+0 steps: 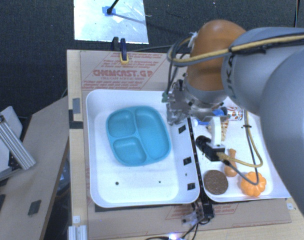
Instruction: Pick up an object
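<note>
1. Grey metal claw (178, 106) hangs over the divider between the bins; can't tell its opening or whether it holds anything.
2. Candidates sit in the right white bin (272, 186): lumpy orange plastic pumpkin (253, 183), flat brown round disc (216, 182).
3. Go for the pumpkin: ribbed and bulbous, so grip across its middle.
4. Glossy blue three-section plate (138, 135) in the left bin: too wide and flat.

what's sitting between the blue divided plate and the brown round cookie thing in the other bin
In the camera view, between the blue plate and the brown disc lie bare white bin floor and the black-marked divider where both bins meet.
</note>
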### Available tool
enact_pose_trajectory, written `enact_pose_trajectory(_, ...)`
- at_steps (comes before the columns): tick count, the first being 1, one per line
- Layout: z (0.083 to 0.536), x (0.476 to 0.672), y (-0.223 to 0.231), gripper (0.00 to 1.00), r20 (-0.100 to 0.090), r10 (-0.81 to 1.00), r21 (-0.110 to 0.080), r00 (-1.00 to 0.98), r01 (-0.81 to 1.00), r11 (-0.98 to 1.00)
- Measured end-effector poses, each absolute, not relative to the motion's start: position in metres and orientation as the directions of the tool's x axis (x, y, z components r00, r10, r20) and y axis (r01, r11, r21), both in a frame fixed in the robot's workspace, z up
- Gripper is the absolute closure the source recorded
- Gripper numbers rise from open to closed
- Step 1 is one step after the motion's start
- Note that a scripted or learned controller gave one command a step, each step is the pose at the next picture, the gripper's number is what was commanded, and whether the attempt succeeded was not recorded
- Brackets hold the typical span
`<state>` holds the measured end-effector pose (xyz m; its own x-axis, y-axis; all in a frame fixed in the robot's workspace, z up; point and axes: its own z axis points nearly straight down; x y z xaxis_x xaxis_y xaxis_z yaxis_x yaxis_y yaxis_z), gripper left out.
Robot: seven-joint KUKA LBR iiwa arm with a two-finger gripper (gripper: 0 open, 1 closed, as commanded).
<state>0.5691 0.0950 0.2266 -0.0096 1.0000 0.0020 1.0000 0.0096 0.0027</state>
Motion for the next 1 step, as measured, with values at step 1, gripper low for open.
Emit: enact_pose_trajectory(1, 0.2260, 0.5689, 0.0917, 0.00, 0.001, 1.000, 0.001, -0.005, 1.000, 0.005)
